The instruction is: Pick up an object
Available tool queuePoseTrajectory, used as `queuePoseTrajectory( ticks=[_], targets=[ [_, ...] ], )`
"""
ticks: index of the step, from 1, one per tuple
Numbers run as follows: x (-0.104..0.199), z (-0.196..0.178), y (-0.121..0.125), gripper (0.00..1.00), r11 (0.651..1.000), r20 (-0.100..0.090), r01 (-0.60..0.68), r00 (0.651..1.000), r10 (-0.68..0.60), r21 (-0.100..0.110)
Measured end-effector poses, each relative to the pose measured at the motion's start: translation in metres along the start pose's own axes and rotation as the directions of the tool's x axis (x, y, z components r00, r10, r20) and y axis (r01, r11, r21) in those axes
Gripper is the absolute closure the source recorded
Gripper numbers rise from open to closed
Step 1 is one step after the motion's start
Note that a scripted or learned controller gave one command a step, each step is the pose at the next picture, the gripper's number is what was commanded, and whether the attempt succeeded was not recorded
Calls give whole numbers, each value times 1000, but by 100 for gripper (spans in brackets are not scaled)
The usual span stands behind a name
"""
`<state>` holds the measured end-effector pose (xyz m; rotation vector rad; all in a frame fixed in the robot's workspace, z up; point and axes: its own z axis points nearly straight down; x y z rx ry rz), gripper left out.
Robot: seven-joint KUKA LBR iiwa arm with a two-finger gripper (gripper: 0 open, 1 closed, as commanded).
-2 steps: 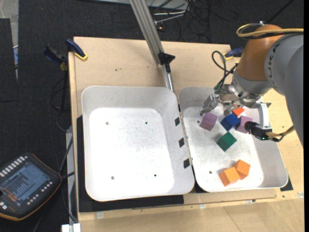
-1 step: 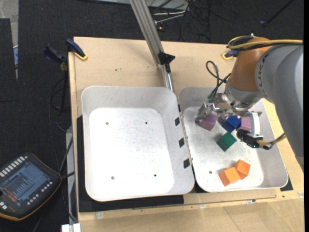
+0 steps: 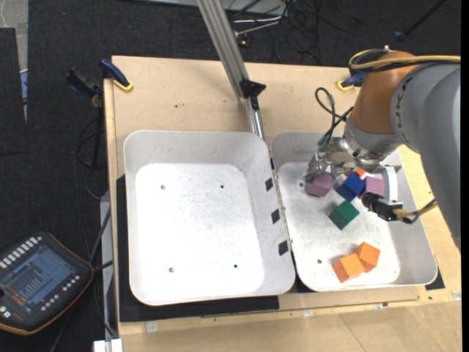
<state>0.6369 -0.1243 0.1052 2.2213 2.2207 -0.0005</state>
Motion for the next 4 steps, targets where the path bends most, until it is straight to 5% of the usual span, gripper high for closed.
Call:
queuePoseTrajectory(
  ticks=[3, 4],
  targets=[
    [-4, -113, 6, 100, 1000, 0, 2, 1000, -2, -4],
    [51, -121, -5, 100, 1000, -3, 8, 1000, -8, 1]
  ],
)
